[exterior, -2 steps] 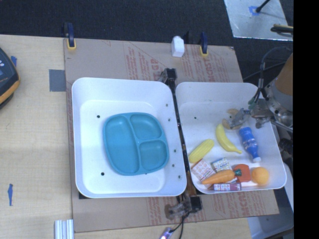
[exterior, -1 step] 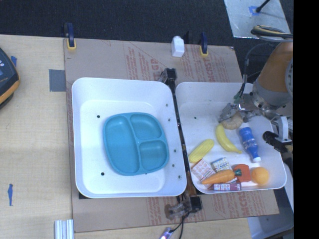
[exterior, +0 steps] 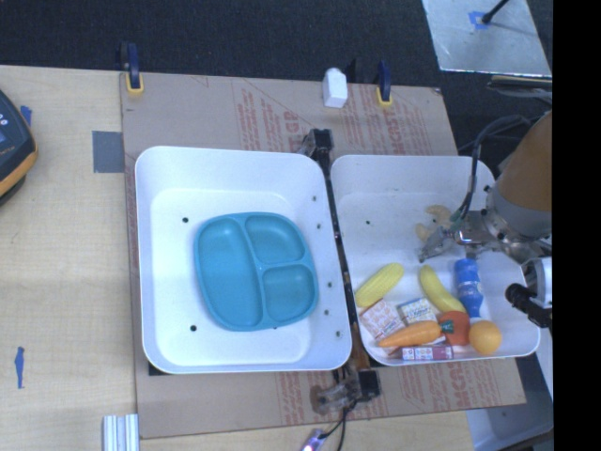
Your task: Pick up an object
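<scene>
My gripper (exterior: pixel 439 242) hangs low over the middle of the right bin (exterior: pixel 394 181), reaching in from the right, with the grey arm (exterior: pixel 526 191) behind it. Just below it lie a blue bottle (exterior: pixel 468 287) and a yellow banana (exterior: pixel 436 289). A yellow corn cob (exterior: pixel 378 284) lies to the lower left. Along the bin's front edge sit an orange carrot (exterior: pixel 411 334), a red pepper (exterior: pixel 454 327), an orange fruit (exterior: pixel 485 336) and some printed packets (exterior: pixel 380 319). A small tan thing (exterior: pixel 438 213) rests just behind the gripper.
The left bin (exterior: pixel 160 181) holds a blue divided plate (exterior: pixel 255 271). The two bins' rims meet at a central ridge (exterior: pixel 331 233). Clamps and a white block (exterior: pixel 334 87) stand at the cardboard's back edge. A yellow-edged device (exterior: pixel 11 148) lies far left.
</scene>
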Controlling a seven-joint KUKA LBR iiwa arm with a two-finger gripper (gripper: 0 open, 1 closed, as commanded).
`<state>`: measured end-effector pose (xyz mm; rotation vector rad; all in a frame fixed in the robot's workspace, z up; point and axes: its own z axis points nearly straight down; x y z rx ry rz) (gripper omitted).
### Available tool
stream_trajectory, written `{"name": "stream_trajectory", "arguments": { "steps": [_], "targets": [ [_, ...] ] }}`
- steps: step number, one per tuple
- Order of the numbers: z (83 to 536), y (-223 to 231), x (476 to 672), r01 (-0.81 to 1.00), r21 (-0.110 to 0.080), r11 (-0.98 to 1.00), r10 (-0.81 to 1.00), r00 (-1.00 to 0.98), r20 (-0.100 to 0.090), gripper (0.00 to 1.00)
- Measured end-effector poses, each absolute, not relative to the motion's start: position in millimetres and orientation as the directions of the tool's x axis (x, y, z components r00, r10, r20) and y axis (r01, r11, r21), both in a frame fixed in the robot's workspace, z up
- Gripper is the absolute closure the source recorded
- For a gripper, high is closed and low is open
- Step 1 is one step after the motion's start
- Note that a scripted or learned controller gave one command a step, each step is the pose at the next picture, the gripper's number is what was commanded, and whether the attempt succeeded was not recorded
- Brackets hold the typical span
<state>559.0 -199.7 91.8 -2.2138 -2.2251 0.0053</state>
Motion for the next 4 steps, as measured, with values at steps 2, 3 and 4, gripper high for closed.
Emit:
{"name": "stream_trajectory", "arguments": {
  "steps": [2, 3, 4],
  "targets": [
    [102, -187, 496.9, 1.0, -0.006, 0.01, 1.0, -0.01, 0.0, 1.0],
    [131, -139, 596.8, 1.0, -0.002, 0.005, 1.0, -0.005, 0.001, 1.0],
    [192, -64, 600.2, 1.0, -0.003, 0.005, 1.0, -0.005, 0.001, 1.0]
  ]
}}
